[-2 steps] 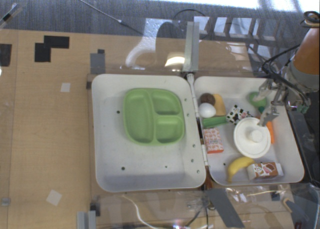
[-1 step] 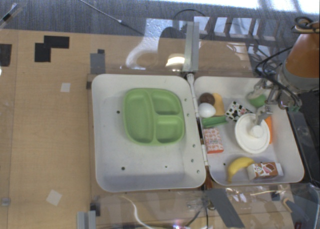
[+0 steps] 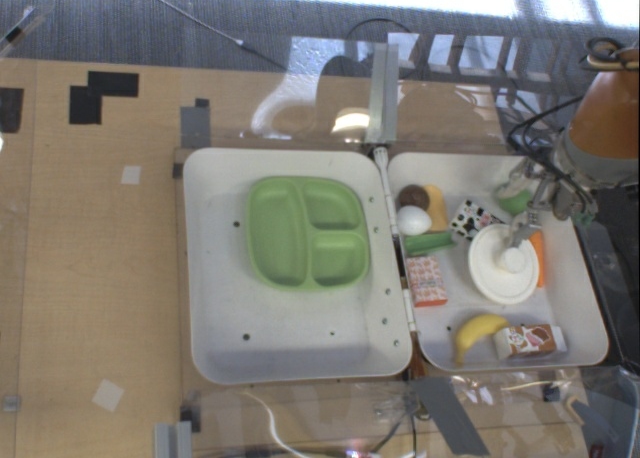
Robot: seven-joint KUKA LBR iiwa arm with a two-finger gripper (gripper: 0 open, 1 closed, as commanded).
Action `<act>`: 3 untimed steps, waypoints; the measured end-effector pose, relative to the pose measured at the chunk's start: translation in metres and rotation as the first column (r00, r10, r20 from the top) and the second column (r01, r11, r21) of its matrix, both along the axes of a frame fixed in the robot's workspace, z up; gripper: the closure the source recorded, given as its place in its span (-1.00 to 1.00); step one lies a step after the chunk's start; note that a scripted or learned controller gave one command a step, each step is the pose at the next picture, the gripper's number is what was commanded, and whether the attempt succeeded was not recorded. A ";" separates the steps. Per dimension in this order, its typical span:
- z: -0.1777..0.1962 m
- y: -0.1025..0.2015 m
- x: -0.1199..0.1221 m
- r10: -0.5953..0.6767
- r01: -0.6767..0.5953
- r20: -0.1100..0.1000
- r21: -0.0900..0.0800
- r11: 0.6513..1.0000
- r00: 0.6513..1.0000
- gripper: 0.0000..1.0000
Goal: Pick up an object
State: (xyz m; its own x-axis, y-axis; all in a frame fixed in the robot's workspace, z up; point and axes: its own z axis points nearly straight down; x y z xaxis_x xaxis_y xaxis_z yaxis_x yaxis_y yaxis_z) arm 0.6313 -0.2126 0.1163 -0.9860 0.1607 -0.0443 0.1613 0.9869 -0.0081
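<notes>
Crowding the right bin (image 3: pixel 590 341) are a banana (image 3: pixel 477 332), a small carton (image 3: pixel 528 341), a red packet (image 3: pixel 427 280), a white egg (image 3: pixel 413 219) and a round white plate (image 3: pixel 497 276). Over that smooth plate hangs the gripper (image 3: pixel 520 236); whether it is open or grasping anything, I cannot tell. A green divided tray (image 3: pixel 305 232) lies in the left bin (image 3: pixel 220 336).
</notes>
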 end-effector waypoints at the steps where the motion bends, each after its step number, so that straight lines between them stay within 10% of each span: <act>1: 0.000 0.001 0.021 -0.046 0.046 0.002 0.002 0.999 0.999 -1.00; 3: 0.000 0.001 0.004 -0.137 0.137 0.022 0.004 0.991 0.990 -1.00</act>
